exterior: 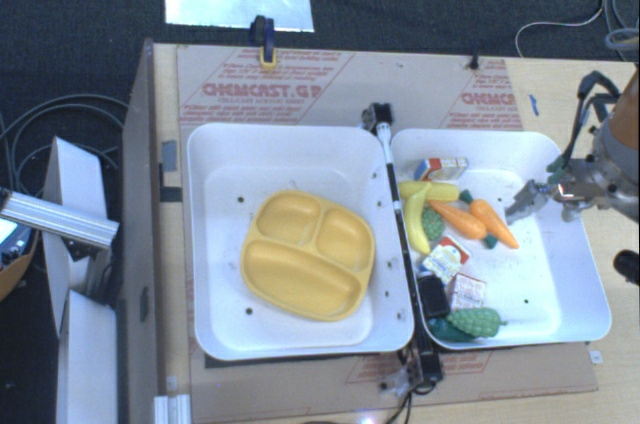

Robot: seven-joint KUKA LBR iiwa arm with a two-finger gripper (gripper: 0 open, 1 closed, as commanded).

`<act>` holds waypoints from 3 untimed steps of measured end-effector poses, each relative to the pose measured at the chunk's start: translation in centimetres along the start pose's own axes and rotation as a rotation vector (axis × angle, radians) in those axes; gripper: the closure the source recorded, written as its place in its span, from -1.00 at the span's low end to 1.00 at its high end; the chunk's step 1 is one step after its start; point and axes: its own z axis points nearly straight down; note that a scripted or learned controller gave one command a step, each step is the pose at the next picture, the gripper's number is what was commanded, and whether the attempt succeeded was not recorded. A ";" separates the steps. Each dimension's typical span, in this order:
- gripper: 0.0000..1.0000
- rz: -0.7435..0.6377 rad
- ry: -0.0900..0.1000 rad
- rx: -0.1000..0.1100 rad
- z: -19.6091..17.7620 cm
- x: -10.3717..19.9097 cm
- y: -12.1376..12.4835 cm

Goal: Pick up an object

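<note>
The right bin point(570, 282) holds several toy foods along its left side: a yellow banana point(413, 204), two orange carrots point(494, 223), a small carton point(441, 168), white packets point(446, 259), a black item point(433, 295) and a green bumpy vegetable point(473, 322). My gripper point(533, 197) hangs over the right part of this bin, just right of the carrots, pointing left toward them. Nothing shows between its fingers.
The left bin point(215, 212) carries a yellow divided plate point(308, 254). A metal clip point(379, 118) sits at the top of the wall between the bins. Cardboard point(300, 87) lies under both bins; the arm point(615, 162) enters from the right.
</note>
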 end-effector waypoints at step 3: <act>1.00 -0.001 0.003 -0.016 15.6 1.2 3.5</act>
